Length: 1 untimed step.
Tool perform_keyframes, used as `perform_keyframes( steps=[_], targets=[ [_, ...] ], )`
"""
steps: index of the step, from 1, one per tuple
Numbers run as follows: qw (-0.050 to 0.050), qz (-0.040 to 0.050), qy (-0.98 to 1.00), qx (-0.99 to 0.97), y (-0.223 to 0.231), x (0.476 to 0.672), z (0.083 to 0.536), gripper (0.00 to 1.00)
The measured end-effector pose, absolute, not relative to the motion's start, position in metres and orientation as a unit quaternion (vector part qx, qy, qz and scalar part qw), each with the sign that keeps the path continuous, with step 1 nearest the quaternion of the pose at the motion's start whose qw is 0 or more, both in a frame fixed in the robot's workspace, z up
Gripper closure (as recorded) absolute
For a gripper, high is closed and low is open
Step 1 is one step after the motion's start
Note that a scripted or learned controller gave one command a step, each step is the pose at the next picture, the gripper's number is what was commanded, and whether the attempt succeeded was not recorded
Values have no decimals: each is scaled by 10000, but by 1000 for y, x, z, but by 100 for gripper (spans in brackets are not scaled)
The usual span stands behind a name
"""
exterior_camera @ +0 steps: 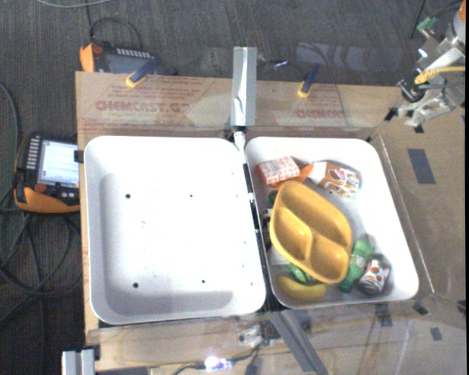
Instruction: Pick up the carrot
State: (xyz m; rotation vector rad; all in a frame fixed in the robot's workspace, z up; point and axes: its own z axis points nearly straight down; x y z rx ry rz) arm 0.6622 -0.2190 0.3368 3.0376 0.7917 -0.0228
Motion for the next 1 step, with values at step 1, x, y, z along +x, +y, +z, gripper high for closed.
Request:
perform_keyframes(
  steps=[1],
  targets=[
    [18, -96, 2527, 9675, -219, 662, 345, 100]
  ],
)
